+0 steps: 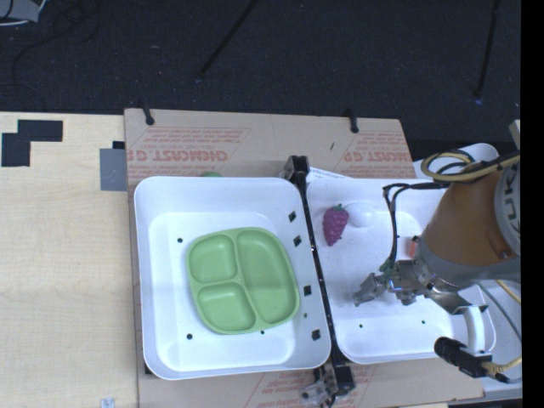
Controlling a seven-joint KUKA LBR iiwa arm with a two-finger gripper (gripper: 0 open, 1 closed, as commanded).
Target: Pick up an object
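A purple bunch of toy grapes [334, 223] lies in the right bin [374, 347], near its back left corner. My gripper [372, 289] hangs low over the middle of that bin, in front and to the right of the grapes and apart from them. Its fingers point left and nothing shows between them. A green divided plate [242, 279] with three compartments lies flat in the left bin [161, 228].
The arm's orange band [463, 223] and cables [399, 219] cover the right bin's right side. A black divider [310, 262] runs between the two bins. Cardboard [255, 147] lies under the bins, with a pale wooden bench [59, 270] to the left.
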